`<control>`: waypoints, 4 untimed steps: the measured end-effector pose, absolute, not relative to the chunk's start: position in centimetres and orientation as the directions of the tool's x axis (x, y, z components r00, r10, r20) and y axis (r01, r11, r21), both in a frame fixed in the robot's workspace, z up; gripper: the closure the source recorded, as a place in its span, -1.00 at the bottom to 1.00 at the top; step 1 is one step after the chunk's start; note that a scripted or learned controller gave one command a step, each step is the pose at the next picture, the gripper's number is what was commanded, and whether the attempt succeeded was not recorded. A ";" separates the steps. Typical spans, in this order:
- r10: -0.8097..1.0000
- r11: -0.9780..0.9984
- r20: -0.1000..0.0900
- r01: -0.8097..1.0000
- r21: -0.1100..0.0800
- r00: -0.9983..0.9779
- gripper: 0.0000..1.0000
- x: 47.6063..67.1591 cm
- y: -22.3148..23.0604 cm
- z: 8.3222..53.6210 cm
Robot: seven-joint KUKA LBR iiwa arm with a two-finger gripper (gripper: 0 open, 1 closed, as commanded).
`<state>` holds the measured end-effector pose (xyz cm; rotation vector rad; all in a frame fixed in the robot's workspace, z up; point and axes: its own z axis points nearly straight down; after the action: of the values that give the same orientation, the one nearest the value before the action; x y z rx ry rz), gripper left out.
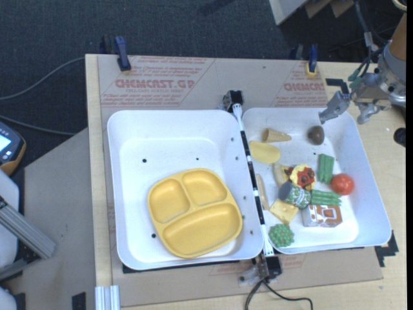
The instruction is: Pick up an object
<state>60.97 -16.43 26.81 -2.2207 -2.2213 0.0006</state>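
Observation:
My gripper (350,110) hangs over the back right corner of the right bin (371,192), its two grey fingers (332,109) spread open with nothing between them. Just in front and left of it lies a small brown round fruit (315,134). Further into the bin sit a tan cone (276,135), a pale yellow chip (264,152), a green cucumber (325,168), a red tomato (342,184), a red and yellow toy (302,175), a cheese wedge (283,210), a small carton (321,216) and a broccoli (281,235).
The left bin (129,141) holds a yellow divided plate (195,212). A black divider rail (248,166) runs between the bins. Blue clamps (120,52) grip the board's back edge. The toys crowd the middle and front of the right bin.

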 end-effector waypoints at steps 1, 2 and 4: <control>1.000 0.001 0.001 1.000 -0.008 -0.001 -1.00 66.3 -19.6 7.5; 1.000 -0.001 0.002 1.000 -0.006 0.001 -1.00 61.3 -19.1 8.5; 1.000 0.003 -0.004 1.000 0.008 -0.003 -1.00 63.0 -20.3 8.5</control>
<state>63.04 -20.27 8.54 -2.2245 -2.2306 -0.0046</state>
